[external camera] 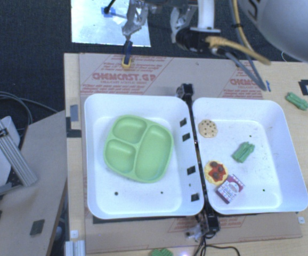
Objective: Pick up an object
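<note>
The right bin (pixel 290 143) holds a round cookie (pixel 208 128), a small green toy (pixel 243 151), a yellow and red pizza-like piece (pixel 216 172) and a red and white packet (pixel 229 189). In the left bin (pixel 98 196) lies a light green divided plate (pixel 139 148). My gripper (pixel 154 24) hangs high at the top of the view, above the bench's far edge and well away from both bins. It is open, its two fingers (pixel 131 19) spread wide with nothing between them.
Another green toy (pixel 297 101) lies on the bench outside the right bin, at the far right. A green item (pixel 162 252) peeks in at the bottom edge. Yellow and grey cables (pixel 239 49) trail from the arm over the back of the bench.
</note>
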Tool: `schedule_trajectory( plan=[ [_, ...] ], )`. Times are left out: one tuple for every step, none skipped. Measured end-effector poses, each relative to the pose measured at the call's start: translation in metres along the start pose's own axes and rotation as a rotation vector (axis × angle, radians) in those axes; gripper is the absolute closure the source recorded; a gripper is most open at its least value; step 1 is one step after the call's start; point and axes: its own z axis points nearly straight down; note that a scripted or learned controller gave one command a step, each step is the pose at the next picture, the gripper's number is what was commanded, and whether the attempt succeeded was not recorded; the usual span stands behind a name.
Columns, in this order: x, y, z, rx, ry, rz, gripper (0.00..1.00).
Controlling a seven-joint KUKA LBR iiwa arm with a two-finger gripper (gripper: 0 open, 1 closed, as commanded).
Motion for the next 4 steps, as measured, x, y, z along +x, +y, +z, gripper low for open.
schedule_trajectory(
  plan=[
    [-0.003,0.057,0.036,-0.006,0.000,0.007,0.00],
    [0.001,0.001,-0.004,-0.005,0.002,0.001,0.00],
    [0.002,-0.108,0.010,0.001,0.002,-0.002,0.00],
    [-0.033,-0.128,0.157,0.012,-0.007,0.009,0.00]
  ],
)
